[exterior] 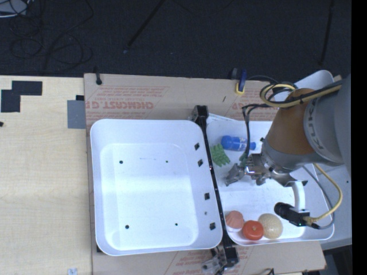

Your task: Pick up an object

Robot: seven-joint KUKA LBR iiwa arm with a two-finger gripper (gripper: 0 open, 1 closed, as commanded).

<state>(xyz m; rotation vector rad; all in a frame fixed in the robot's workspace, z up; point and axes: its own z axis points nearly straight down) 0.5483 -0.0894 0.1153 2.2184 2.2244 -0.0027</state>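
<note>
My gripper (234, 175) reaches from the right into the right bin (321, 234), low over its floor near the left wall. Just above and left of it lies a green ridged object (219, 154). A blue bottle-like object (234, 143) lies a little further back. Along the front edge of this bin sit a peach-coloured piece (234, 219), a red round object (253, 230) and a cream round object (271, 225), side by side. Nothing shows between the gripper's tips.
The left bin (100, 153) stands beside the right one, split from it by a black divider rail (207, 165). The grey arm with its orange band (289, 136) covers the right bin's back right part. Brown cardboard (149, 96) lies under both bins.
</note>
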